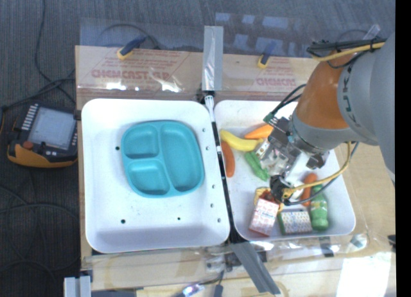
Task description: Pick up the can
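Observation:
The can (295, 221) lies on its side near the front wall of the right bin (340, 225), with a speckled red and white label. A pink carton (263, 216) lies to its left and a green toy vegetable (319, 213) to its right. My gripper (277, 158) hangs over the middle of the right bin, behind the can and apart from it. The gripper is low among the toy food, above a green pod (256, 166).
A yellow banana (236, 140) and two orange carrots (228, 159) (258, 131) lie at the right bin's back left. A small orange piece (311, 178) sits right of the gripper. The left bin (103, 180) holds a teal divided plate (160, 157).

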Motion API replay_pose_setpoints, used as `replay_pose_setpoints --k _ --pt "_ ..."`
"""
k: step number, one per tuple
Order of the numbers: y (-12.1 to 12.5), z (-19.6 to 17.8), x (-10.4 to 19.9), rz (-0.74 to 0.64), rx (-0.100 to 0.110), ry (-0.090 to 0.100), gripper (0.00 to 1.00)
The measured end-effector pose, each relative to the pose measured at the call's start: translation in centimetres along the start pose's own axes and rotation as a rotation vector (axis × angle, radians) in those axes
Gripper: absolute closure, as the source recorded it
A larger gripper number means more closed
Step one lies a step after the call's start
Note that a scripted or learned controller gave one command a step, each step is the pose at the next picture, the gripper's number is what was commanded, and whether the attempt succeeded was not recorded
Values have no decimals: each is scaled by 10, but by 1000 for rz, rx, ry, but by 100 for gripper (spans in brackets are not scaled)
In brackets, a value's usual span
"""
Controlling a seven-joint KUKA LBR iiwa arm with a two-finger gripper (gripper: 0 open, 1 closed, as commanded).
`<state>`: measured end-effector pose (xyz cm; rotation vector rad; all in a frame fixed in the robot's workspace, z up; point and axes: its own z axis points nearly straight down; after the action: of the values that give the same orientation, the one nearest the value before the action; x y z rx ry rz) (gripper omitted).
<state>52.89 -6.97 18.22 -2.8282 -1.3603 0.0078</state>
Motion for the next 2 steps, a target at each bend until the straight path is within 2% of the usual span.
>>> replay_pose_setpoints --k 1,2 --pt "55 -62 -18 -332 -4 0 100" --pt "72 18 -13 -693 -3 1 100"
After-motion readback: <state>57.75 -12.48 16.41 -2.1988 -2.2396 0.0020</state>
